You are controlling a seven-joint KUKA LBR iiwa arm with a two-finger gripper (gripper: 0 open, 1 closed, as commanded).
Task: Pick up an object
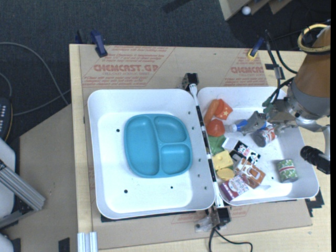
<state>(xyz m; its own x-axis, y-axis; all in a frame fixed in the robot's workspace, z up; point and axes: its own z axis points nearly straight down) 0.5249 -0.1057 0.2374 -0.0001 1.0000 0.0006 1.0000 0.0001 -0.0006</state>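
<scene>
Nearby, gripper [261, 124], state unclear, over a small can [265, 136], beside blue bottle [240, 125].

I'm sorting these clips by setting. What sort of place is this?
Probably a robot lab: a bench with two white bins, a robot arm reaching in, loose cables on dark carpet.

A blue divided plate [157, 145] lies in the left bin [100, 109]; clutter fills the right bin [307, 180].

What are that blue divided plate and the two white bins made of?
The blue divided plate looks like moulded plastic: one even colour, rounded compartments, a soft matte sheen. The left bin and right bin seem thin formed plastic too, smooth and white with rounded corners, though I can't be sure.
</scene>
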